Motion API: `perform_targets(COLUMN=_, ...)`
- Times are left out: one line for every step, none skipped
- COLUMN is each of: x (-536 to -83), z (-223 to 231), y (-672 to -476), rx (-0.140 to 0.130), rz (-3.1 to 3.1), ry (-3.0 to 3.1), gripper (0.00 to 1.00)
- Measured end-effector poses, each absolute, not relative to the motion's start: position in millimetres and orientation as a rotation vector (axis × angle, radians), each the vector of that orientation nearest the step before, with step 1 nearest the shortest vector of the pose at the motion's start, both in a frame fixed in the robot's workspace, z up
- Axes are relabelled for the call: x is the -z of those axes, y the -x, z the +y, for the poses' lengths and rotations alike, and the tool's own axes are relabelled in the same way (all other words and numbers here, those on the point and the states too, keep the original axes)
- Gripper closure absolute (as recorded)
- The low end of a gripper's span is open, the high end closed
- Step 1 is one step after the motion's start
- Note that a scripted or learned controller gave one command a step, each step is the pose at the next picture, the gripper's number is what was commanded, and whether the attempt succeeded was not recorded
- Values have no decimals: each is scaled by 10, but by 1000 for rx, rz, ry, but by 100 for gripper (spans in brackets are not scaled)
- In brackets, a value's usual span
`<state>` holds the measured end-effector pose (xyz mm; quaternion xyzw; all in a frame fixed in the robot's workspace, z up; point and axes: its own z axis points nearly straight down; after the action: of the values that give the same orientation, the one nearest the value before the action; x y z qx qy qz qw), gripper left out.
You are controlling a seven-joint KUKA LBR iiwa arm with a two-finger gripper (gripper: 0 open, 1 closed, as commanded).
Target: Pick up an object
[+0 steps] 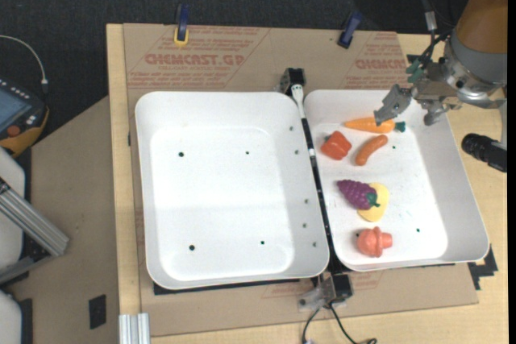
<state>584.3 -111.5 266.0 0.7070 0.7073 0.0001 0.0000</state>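
Observation:
My gripper (412, 110) hangs over the far right part of the right bin (451, 197), open, with nothing between its fingers. Its left finger (392, 104) stands just above the leafy end of an orange carrot (364, 124), which lies flat on the bin floor. Close by are a red pepper (337, 145) and a brown-orange sausage (371, 149). Nearer the front lie purple grapes (355, 192), resting against a yellow piece (376, 207), and a pink-red fruit (372, 241).
The left bin (153, 173) sits beside the right one, with a black divider rail (310, 165) between them. Both stand on a cardboard sheet (242, 52) held by two clamps at the back. Grey equipment lies off the bench at the left.

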Motion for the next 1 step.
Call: perform_targets(x=-1285, z=-1113, y=-5714, rx=9, rz=2227, ry=-2229, gripper=0)
